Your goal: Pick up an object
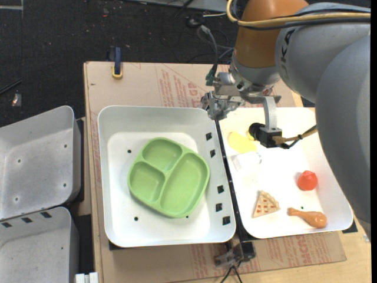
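End effector (219,106) over bin divider; green plate (169,176) left bin (112,158); tomato (307,181) right bin (336,205).

A brown board-topped desk (153,87) is carrying two shallow white bins lying side by side, their inner rims touching. The left bin (115,211) is sitting near the middle of the desk, and the right bin (339,214) is reaching toward the desk's right edge. A small blue and yellow clamp (117,63) is gripping the desk's far edge near its left corner.
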Robot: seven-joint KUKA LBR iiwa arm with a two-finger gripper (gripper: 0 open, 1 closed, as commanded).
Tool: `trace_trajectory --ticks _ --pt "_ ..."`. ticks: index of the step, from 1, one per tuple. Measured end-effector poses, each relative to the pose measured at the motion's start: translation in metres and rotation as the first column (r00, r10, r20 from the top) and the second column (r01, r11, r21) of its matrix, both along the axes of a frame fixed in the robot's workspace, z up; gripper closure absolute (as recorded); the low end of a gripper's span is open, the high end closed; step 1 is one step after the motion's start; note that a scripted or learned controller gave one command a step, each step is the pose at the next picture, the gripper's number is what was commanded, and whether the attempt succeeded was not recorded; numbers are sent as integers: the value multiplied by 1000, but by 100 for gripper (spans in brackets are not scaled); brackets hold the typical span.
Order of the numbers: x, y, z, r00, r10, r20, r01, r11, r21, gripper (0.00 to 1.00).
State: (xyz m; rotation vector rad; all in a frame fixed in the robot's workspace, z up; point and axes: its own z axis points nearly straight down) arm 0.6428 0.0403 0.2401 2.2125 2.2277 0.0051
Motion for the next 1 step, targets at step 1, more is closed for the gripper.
trace_trajectory --ticks 1 --pt "14 56 -3 1000 1 -1 -1 1000 0 100"
